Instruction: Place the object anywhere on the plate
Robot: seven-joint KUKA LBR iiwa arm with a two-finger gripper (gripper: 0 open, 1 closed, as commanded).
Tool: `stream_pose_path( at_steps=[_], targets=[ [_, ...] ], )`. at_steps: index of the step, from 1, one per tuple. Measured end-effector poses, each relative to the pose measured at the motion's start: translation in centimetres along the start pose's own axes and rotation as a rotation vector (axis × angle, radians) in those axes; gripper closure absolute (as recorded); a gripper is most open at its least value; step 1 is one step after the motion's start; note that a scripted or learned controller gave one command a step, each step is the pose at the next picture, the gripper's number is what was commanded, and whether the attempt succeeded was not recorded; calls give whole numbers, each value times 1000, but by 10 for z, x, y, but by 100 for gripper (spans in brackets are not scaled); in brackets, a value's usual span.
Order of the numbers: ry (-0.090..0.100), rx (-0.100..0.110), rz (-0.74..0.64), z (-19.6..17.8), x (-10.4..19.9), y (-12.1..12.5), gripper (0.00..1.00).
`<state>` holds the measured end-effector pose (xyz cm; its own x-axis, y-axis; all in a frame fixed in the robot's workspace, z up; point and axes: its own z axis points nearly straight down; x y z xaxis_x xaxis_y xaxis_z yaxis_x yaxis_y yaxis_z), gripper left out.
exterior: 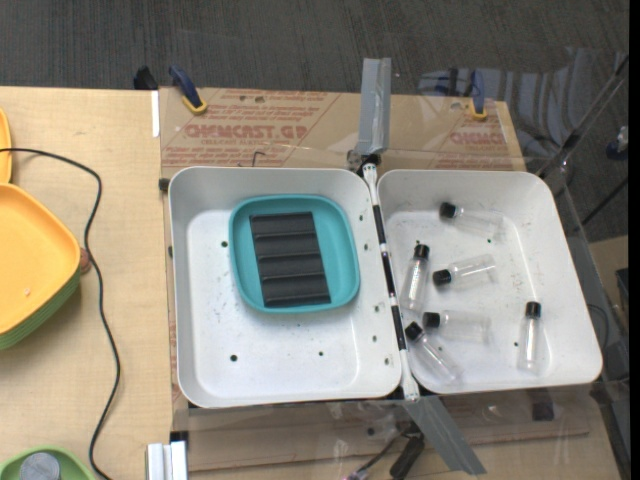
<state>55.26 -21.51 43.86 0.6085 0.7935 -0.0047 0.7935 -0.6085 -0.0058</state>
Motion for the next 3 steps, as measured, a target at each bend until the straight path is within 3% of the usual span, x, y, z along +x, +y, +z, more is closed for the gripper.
stream_pose_path(
  at_steps=[3],
  targets=[
    [2,-2,384,-1,-12,-5,0]
  ],
)
